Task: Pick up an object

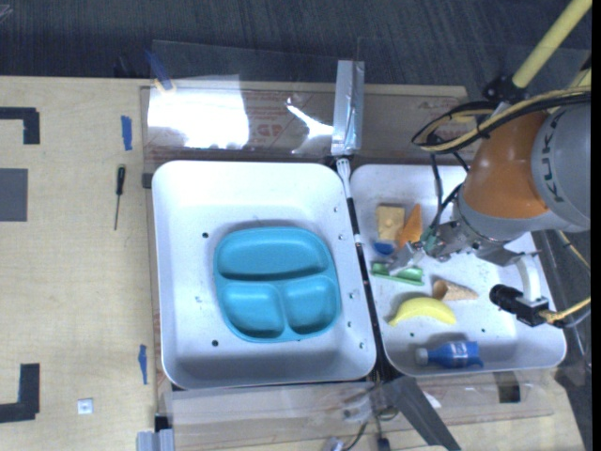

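Observation:
The right bin (pixel 545 346) holds several small objects. At its far left lie a tan block (pixel 391 220) and an orange carrot-like piece (pixel 412 225). Nearer are a small blue piece (pixel 383 248), a green stick (pixel 397 272), a tan cone (pixel 454 291), a yellow banana (pixel 423 311) and a blue bottle (pixel 451 353). My gripper (pixel 435 242) hangs low over the bin's middle, just right of the orange piece and above the green stick. The wrist's bulk hides its tips.
The left bin (pixel 178 252) carries a blue divided plate (pixel 275 281). A clear plastic wall (pixel 244 111) and a metal post (pixel 346 106) stand behind the bins. Cables (pixel 451 125) and a black connector (pixel 515 302) trail off the arm at right.

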Action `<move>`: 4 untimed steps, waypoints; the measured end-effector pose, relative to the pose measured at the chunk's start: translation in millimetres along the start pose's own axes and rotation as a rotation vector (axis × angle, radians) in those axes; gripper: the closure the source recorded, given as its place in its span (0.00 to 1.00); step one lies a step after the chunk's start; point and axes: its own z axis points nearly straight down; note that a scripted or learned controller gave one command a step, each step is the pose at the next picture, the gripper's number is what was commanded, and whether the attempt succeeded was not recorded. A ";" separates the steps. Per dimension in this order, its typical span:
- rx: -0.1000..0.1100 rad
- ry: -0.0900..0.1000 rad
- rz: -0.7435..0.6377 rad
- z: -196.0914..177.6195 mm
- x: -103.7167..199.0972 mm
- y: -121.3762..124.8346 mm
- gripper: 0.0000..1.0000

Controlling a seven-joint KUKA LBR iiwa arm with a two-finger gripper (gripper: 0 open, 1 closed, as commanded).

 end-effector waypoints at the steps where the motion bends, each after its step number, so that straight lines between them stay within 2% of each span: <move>1: 0.003 0.000 -0.228 -95.5 14.4 7.9 0.00; 2: 0.010 0.002 0.023 -22.7 -14.8 44.9 0.00; 3: 0.006 0.001 0.086 5.6 -10.4 57.6 0.00; 4: -0.002 -0.002 0.087 -7.4 -11.3 59.9 1.00</move>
